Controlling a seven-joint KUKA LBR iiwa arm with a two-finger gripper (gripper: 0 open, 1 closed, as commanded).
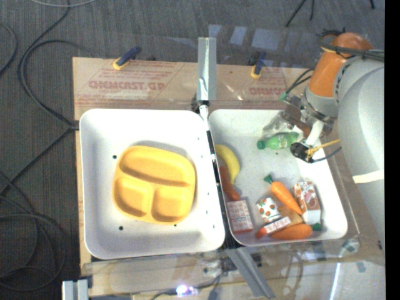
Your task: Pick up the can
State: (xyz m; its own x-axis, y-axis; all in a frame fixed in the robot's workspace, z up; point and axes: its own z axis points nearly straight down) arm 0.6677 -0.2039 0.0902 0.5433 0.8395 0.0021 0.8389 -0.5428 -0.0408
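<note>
The can (267,209) is small, with a red and white label. It stands in the near part of the right bin (250,130), between a red packet (238,215) and a carrot (285,195). My gripper (295,125) hangs over the bin's far right corner, well behind the can and just above a green bottle (277,143) that lies on its side. The grey arm with its orange band (325,74) comes in from the right.
The right bin also holds a banana (229,161), a small carton (308,200), a second carrot (291,232) and a red and white tube (273,225) near the front wall. A yellow divided tray (154,183) lies in the left bin (100,130).
</note>
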